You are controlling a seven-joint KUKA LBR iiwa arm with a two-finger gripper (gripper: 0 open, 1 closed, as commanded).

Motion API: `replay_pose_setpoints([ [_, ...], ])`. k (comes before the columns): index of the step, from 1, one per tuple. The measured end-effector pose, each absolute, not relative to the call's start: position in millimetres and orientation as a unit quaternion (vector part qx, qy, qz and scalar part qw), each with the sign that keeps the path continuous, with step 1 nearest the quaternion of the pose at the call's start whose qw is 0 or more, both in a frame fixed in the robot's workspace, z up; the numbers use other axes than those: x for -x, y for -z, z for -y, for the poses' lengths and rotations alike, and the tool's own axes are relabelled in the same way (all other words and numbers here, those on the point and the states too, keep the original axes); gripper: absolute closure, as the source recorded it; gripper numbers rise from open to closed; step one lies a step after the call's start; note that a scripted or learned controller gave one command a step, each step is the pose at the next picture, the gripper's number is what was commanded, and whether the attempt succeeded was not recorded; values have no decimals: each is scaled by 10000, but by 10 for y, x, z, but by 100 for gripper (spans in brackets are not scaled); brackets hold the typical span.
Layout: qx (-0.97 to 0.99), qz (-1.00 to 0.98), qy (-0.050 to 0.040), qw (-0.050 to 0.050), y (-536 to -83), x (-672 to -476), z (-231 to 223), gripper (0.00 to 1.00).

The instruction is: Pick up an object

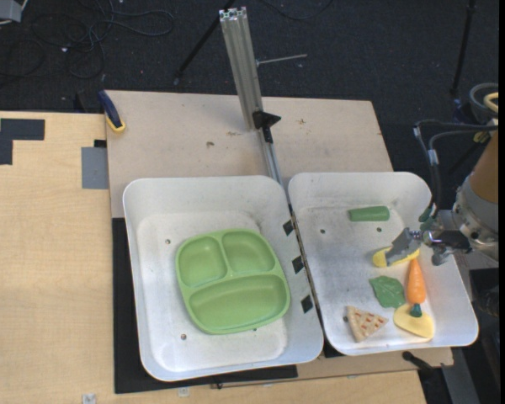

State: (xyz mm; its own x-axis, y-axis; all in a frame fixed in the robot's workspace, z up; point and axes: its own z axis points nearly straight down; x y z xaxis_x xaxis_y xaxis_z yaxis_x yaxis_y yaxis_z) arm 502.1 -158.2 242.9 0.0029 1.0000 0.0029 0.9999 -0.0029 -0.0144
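Observation:
My gripper [422, 249] hangs over the right side of the right bin [337, 194], reaching in from the right edge of the camera view. Its fingers [401, 244] stand apart, so it is open and nothing is held. The left finger lies over a small yellow piece [381, 260]. Just below the gripper is an orange carrot [416, 283], its top end close under the gap. A green leafy piece [388, 290], a pizza slice [365, 322] and a yellow fruit [414, 321] lie nearer the front. A green bar [369, 214] lies farther back.
The left bin [143, 200] holds a green divided plate [233, 281]. An upright metal post [242, 61] stands behind the bins. The arm's body blocks the right bin's right rim. Bare floor shows in the right bin's left half.

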Motion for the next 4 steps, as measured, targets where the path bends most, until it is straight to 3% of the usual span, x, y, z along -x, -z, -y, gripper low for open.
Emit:
replay_pose_setpoints([
  [1, 7072, 7070, -8, 15, -2492, -5044, 1582, 0],
  [3, 7073, 7069, -16, 32, -1488, -5143, 1597, 0],
  [4, 7076, 7066, 3, 0, -915, -5088, 1577, 0],
])
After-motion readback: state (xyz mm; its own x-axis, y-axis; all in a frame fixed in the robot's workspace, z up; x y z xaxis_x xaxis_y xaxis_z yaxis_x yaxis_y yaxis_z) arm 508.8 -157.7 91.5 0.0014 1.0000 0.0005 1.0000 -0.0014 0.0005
